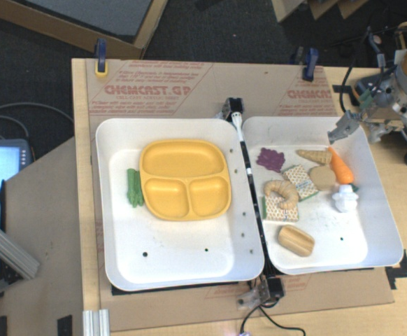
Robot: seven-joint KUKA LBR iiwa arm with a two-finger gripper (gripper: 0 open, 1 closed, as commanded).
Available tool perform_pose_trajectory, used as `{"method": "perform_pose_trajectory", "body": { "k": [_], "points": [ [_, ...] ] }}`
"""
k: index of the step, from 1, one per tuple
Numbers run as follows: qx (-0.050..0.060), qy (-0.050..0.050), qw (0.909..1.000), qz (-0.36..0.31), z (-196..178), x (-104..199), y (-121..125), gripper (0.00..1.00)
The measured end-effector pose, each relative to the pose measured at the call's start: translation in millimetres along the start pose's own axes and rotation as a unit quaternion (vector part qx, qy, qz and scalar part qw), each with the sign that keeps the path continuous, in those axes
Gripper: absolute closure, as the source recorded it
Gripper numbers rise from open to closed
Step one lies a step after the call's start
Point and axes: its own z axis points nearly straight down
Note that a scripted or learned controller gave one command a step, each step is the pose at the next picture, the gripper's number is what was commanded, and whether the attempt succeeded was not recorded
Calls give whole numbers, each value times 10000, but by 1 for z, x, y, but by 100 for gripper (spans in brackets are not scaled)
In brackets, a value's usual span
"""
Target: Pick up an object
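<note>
Several toy foods lie in the right bin (371, 250): a purple bunch (270, 159), a tan cone (314, 156), an orange carrot (340, 166), a beige disc (322, 178), a curled tan piece (282, 190) on checkered wedges (300, 179), a small white figure (344, 200) and a brown bread roll (296, 240). My gripper (359, 130) hangs over the bin's far right corner, just above and beyond the carrot. Its fingers (343, 127) are spread, so it is open, and nothing is between them.
The left bin (119, 257) holds a yellow divided plate (186, 178) with a green pod (133, 187) lying beside its left edge. A black bar (245, 180) runs between the two bins. Blue clamps (101, 51) grip the board's far edge.
</note>
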Motion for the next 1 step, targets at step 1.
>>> {"method": "perform_pose_trajectory", "body": {
  "k": [1],
  "points": [
    [15,33,10000,-3,142,-35,28,0]
  ]
}}
